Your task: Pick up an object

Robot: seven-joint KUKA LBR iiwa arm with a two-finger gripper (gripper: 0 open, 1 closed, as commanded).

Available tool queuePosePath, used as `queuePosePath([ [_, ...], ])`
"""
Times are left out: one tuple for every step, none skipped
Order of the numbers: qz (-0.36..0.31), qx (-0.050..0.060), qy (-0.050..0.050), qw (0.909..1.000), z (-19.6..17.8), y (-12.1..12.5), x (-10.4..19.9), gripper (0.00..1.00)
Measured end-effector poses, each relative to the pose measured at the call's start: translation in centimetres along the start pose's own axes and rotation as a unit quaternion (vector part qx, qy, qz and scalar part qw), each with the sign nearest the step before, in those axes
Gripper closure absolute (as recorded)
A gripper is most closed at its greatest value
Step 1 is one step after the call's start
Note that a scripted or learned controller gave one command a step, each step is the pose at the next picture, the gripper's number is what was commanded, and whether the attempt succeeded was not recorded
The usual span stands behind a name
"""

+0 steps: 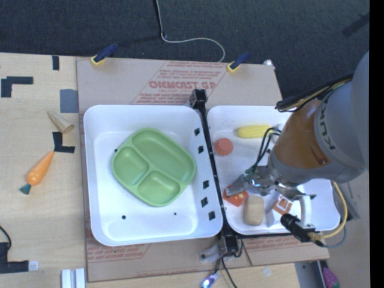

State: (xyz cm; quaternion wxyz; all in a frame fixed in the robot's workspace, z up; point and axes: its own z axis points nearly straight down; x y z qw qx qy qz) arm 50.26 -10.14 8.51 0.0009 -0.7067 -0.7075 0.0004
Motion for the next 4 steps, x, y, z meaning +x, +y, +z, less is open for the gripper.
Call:
queuePosePath([
  [0.0, 0.0, -0.001, 1.0, -1.0, 0.2, -0.2, 1.0],
  [-0.005, -0.008, 0.0, 1.0, -10.6, 9.6, 6.6, 1.0],
  [-0.003, -0.001, 0.001, 1.0, -13.9, 7.0, 11.7, 1.0],
  [-0.001, 0.0, 0.001, 1.0, -17.3, 2.0, 13.7, 1.0],
])
